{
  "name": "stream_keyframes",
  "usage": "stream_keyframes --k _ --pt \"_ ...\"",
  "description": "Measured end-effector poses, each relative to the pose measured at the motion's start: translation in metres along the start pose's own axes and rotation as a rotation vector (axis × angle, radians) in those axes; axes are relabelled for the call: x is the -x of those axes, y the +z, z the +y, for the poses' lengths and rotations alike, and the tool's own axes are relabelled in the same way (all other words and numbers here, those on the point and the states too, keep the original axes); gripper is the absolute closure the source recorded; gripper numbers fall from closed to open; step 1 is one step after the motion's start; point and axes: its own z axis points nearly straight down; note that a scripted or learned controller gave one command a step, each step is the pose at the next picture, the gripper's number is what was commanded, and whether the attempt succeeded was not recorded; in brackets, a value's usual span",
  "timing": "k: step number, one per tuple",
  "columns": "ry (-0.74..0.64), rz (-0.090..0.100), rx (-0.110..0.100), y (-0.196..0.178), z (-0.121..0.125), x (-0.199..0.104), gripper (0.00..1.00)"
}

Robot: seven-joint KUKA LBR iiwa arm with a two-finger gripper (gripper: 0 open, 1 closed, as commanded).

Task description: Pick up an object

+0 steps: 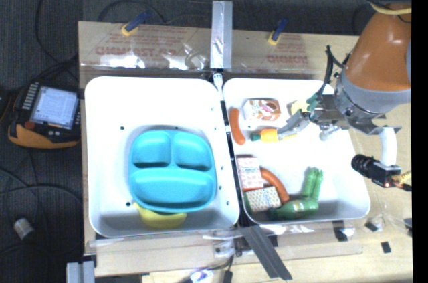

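Right now the tool (292, 125) hangs low in the right white plastic bin (341, 171), beside the small yellow cylinder toy (268, 136), likely lining up a pick; grip state — cannot tell. Nothing visibly held. Yellow toy lies just right of the orange sausage-shaped toy (235, 126).

Yellow-orange toy (267, 135) lying flat, right bin (348, 171).

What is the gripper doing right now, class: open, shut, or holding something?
Gripper: over the right bin, close to the small yellow item; whether it is open, shut or holding anything cannot be told.
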Motion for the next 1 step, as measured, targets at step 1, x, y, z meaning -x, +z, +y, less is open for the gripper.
stream_keyframes --k 1 --pt "0.137 0.001 -0.001 0.057 0.0399 0.0396 0.0"
